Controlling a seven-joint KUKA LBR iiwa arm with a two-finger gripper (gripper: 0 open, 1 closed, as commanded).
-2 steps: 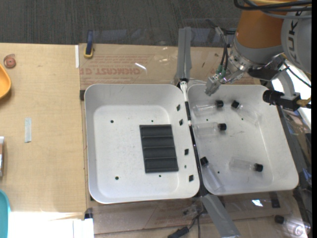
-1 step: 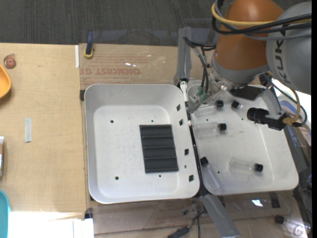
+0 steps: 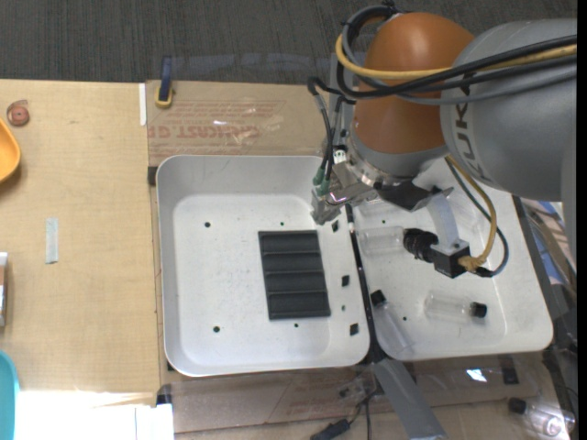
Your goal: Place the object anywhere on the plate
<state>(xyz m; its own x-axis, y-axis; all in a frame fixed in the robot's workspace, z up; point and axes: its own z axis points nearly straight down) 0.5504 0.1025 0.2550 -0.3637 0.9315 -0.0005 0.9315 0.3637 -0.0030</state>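
Starting with the arm (image 3: 514, 99): hangs over the far half of the right bin (image 3: 523, 333) and hides much of it, so could brush unseen things on the way down. Next to the bare table (image 3: 83, 246), the left bin (image 3: 183, 337): holds a black ribbed slab (image 3: 293, 275) near its middle, probably the plate, lying flat and clear of the walls. Could be shoved or tipped if approached too low, and with those ribs might let a round thing roll along a groove or off an edge. Toward the front of the right bin: a clear tube (image 3: 451, 308) with a dark cap, on its side, well apart from the slab and likely the thing to move. Looks slick and hard to pinch; may slip out or roll away. Lastly the hand (image 3: 326, 207): poised at the wall between the bins, not near the tube; cannot tell whether released or clenched. Could strike that wall if dropped straight down.
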